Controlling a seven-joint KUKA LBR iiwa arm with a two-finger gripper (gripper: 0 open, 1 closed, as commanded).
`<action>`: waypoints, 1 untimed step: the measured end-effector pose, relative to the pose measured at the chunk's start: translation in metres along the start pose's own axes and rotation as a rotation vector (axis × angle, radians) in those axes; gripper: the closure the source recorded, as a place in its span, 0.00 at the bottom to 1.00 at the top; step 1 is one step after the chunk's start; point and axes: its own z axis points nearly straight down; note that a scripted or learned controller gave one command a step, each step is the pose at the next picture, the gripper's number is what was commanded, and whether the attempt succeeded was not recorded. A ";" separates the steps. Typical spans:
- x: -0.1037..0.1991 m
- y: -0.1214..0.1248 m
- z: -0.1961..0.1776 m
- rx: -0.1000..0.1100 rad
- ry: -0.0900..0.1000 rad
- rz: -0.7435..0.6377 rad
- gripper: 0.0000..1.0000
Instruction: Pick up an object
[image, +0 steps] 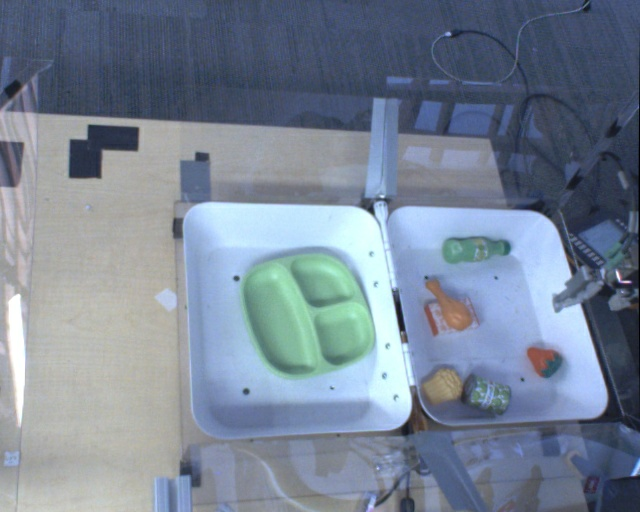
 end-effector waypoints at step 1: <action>0.082 0.026 0.074 0.000 0.001 -0.098 0.00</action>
